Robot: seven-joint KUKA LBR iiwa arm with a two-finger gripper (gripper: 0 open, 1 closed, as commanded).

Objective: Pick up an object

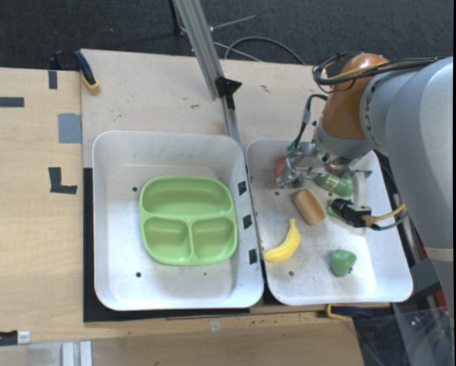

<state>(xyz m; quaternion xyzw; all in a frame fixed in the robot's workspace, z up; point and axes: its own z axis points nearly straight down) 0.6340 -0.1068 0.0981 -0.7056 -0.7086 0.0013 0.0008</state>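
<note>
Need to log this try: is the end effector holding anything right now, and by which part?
Cannot be told. The end effector is down in the right bin, near a red object and the tan cylinder, but no grasp is visible.

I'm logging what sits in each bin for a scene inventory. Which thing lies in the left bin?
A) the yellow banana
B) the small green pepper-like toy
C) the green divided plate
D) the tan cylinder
C: the green divided plate lies alone in the left bin, while the banana, the tan cylinder and the green toy all lie in the right bin.
</note>
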